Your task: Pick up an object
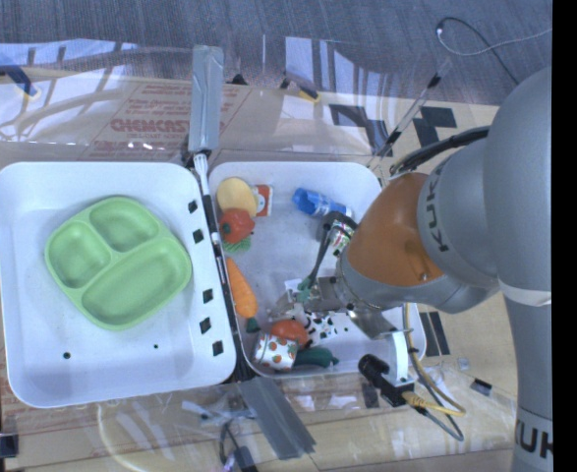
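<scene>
The right bin (362,180) holds several small things. Along its left wall lie a yellow piece (234,194), a red tomato-like toy (236,226) and an orange carrot (241,289). A blue object (311,202) and a small can (338,230) sit near the back. Near the front lie a white and red toy (277,347), a green piece (317,358) and a black-and-white spotted toy (323,325). My gripper (309,291) is down in the front half of this bin, just above the spotted toy, with the wrist hiding much of it.
The left bin (23,352) holds a green divided plate (118,261). A taped ridge (212,264) separates the two bins. The arm's orange band (391,239) and grey body cover the right bin's right side. Cables (421,391) lie by the front right corner.
</scene>
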You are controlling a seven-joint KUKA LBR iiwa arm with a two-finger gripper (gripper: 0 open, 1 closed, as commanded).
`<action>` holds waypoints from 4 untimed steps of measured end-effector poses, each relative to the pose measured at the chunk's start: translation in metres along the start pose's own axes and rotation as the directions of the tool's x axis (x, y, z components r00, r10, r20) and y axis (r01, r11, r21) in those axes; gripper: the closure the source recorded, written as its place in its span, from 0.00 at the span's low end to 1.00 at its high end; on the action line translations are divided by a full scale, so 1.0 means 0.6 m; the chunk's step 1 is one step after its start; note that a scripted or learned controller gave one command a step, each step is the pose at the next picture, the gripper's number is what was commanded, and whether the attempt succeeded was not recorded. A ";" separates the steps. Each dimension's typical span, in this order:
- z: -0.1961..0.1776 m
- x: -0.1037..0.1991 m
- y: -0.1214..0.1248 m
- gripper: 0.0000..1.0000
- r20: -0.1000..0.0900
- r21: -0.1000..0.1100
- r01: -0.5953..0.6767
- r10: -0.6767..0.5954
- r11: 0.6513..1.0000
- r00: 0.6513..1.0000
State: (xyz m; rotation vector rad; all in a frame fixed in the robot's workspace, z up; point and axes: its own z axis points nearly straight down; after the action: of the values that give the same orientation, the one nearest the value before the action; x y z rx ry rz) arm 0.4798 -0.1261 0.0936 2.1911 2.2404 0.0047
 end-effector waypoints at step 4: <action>-0.205 0.012 0.045 1.00 -0.001 0.013 -0.310 0.310 0.951 0.951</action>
State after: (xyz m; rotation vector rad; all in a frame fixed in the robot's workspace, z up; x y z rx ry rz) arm 0.5056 -0.1182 0.2166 2.5249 1.8754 -0.0038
